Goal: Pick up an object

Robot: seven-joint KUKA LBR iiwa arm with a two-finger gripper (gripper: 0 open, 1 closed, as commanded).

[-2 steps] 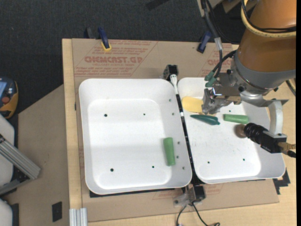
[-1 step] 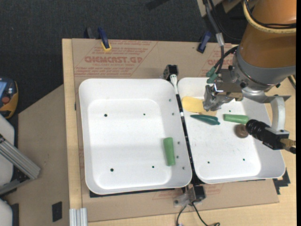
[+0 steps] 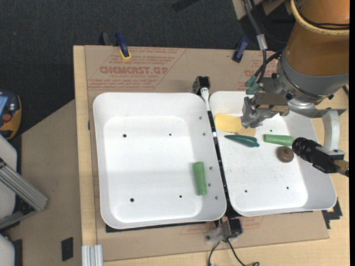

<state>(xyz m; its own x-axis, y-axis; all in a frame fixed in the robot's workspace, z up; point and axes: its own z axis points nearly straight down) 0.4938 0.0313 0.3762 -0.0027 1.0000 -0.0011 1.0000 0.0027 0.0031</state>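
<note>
Seemingly poised over the yellow piece near the right bin's far-left corner, the gripper, its spread unreadable, should descend squarely.

Grey robot arm with broad orange band above the wrist; black cables run to a small metal claw.

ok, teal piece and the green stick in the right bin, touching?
Apart. The camera view shows a strip of bare white bin floor between the teal piece and the green stick in the right bin.
</note>
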